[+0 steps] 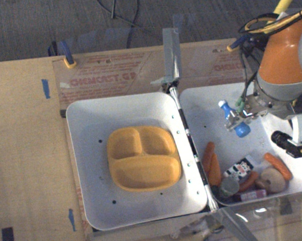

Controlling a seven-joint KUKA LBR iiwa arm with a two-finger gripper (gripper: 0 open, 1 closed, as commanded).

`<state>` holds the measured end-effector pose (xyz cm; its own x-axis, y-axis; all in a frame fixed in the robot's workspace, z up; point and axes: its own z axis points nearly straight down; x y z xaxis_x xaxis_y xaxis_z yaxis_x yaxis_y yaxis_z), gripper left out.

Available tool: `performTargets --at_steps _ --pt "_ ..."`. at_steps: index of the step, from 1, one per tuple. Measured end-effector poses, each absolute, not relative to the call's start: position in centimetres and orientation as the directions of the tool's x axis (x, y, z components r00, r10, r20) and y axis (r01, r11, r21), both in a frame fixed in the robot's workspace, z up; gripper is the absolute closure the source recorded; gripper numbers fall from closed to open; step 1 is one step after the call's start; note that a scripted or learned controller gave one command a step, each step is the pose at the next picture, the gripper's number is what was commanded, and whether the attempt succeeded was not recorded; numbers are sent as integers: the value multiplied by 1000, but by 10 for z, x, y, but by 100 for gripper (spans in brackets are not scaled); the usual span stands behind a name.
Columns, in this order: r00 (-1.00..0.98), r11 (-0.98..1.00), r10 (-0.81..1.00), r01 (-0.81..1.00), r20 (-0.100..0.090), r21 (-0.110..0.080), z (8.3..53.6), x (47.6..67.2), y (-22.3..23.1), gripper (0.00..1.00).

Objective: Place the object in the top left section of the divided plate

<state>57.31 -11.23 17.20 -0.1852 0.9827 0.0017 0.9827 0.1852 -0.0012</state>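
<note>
A yellow divided plate (143,157) lies in the middle of the left white bin (86,152), with two small sections at its far side and one large section at its near side. My gripper (237,118) hangs over the upper part of the right bin (204,105). Its fingers are shut on a small blue bottle (241,129) with a white-capped end pointing up-left. The bottle sits tilted between the fingers, well to the right of the plate.
Along the near edge of the right bin lie an orange carrot (211,163), a second carrot (277,165), a black-and-white box (239,166), a beige lump (273,179) and a red sausage-like piece (249,181). A metal divider (172,60) stands between the bins.
</note>
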Motion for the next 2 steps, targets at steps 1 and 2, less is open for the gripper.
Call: performTargets --at_steps 1,2 --pt "-185 185 983 983 3 -3 179 573 -112 100" --pt "-246 246 969 969 1 -2 203 596 -9 100"
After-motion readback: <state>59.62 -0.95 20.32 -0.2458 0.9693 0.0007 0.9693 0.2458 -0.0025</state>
